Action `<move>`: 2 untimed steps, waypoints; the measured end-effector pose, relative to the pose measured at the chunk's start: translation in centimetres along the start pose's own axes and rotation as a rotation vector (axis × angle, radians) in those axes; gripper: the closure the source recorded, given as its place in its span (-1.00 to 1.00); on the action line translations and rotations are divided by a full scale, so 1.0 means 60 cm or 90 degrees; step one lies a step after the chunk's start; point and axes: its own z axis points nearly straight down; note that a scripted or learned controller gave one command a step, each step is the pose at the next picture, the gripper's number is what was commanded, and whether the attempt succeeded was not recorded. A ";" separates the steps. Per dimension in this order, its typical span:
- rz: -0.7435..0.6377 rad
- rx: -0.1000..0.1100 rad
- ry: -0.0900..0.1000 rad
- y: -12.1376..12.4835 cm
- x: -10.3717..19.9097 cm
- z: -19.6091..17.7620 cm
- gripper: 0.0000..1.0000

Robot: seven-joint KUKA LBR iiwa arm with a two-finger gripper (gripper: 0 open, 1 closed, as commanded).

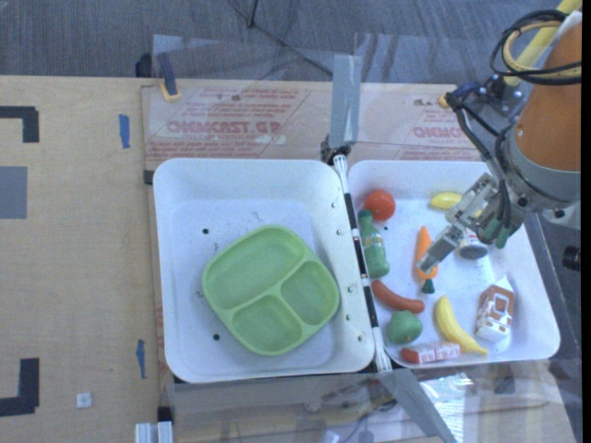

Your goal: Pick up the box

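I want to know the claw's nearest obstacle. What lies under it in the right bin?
The claw hangs over an orange carrot, with a small dark green piece just below. A pale round item beside it is partly covered, so I can't identify it.

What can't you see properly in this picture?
- Pincer: blurred, so its grip is unclear.
- Carrot: partly covered by the pincer.
- Box: printing too small to read.
- Small box: too small to read, at the right bin's near edge.
- Arm: cut off by the right edge.
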 end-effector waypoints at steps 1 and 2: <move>0.015 0.003 0.005 0.040 0.045 0.202 -1.00; 0.015 0.003 0.005 0.039 0.045 0.202 -1.00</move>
